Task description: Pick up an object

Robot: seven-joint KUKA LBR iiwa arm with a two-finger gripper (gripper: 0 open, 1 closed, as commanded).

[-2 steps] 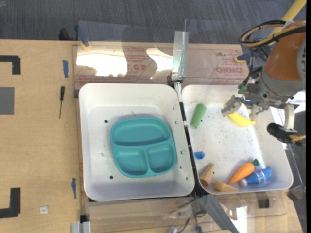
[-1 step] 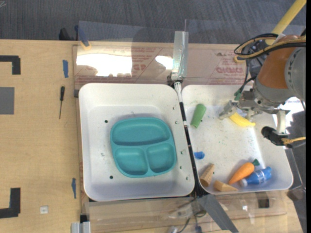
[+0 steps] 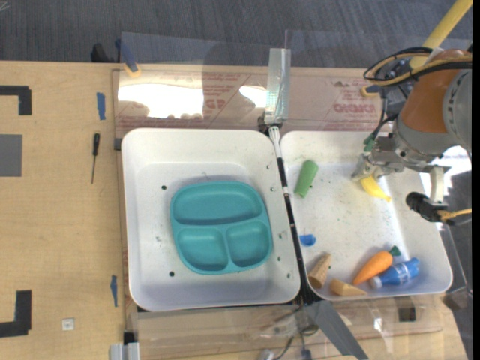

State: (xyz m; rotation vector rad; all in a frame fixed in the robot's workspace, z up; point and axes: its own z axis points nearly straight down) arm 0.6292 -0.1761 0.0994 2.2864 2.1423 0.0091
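My gripper [image 3: 371, 169] hangs over the back right part of the right bin [image 3: 341, 145], under the grey wrist with the orange band. A small yellow object [image 3: 374, 186] lies right below the gripper's tip, touching or nearly touching it. Whether it is held cannot be told from this angle. A green cylinder [image 3: 305, 178] lies to the left, near the divider between the bins. At the bin's front lie an orange carrot [image 3: 375, 267], a blue bottle [image 3: 397, 274], two tan cones [image 3: 320, 268] and a small blue piece [image 3: 307, 239].
The left bin [image 3: 142, 171] holds a teal divided plate [image 3: 220, 226]. A clear upright panel [image 3: 277, 88] stands at the back between the bins. Cables and a yellow pole [image 3: 448, 17] run behind the arm at the top right.
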